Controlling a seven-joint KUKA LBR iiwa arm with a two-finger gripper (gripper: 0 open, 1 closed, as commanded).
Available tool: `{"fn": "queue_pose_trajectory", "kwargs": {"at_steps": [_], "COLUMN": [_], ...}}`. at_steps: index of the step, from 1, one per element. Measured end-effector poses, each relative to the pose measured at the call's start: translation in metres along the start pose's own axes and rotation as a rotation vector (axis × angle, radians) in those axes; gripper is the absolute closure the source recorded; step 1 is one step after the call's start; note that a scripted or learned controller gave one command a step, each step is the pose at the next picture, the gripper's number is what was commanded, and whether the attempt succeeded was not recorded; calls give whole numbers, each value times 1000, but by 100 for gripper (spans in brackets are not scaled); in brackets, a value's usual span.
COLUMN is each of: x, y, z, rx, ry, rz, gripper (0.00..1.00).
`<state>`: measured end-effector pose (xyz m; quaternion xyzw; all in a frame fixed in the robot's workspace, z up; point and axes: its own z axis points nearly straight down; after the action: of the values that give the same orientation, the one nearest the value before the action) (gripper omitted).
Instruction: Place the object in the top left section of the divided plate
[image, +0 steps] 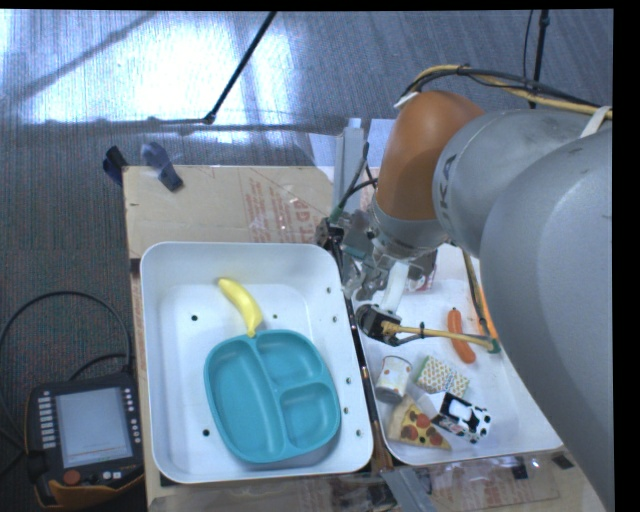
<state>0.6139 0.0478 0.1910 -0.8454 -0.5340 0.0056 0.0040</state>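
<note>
One gripper low over right bin's near-left corner, by the divider; fingers too hidden to tell if open, shut or holding anything. Just below: brush, w/ carrot, cup, pizza slice, toy cow nearby. In left bin: teal divided plate, banana touching its upper rim.

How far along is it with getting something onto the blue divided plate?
Nothing looks done yet: the divided plate in the left bin holds nothing, and the banana lies just beyond its rim. In hand: the gripper is low over the right bin, near the brush. Left: grasp, carry, and place in the top left section.
</note>
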Motion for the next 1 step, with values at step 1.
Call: {"fn": "queue_pose_trajectory", "kwargs": {"at_steps": [1], "x": [17], "y": [-65], "z": [-14], "rx": [-4], "ry": [1], "rz": [165], "gripper": [100]}}
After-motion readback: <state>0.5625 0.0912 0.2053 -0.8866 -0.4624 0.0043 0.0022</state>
